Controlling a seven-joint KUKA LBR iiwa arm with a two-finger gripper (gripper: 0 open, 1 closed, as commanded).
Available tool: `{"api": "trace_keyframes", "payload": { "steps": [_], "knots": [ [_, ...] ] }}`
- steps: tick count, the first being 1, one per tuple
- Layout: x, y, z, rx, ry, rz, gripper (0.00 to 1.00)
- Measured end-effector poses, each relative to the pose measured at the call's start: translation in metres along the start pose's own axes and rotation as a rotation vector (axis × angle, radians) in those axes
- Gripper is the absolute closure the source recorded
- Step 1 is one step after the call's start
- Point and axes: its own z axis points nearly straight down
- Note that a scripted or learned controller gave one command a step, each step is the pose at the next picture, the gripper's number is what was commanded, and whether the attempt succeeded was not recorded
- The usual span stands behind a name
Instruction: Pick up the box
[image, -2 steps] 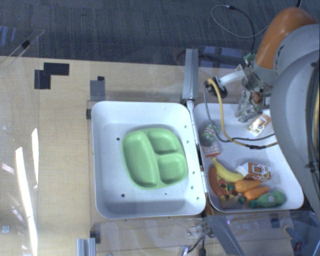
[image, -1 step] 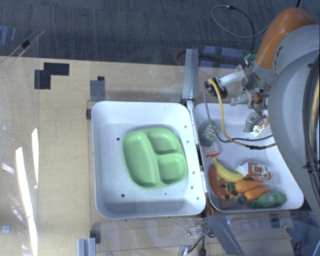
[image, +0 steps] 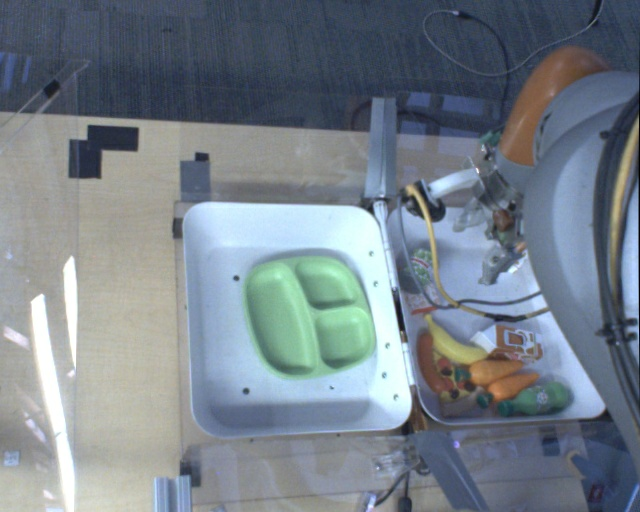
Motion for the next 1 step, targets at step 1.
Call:
{"api": "trace_keyframes", "payload": {
  "steps": [1],
  "knots": [
    [-0.0037,0.0109,0.0987,-0.001,0.002,-0.005,0.0]
  ]
}}
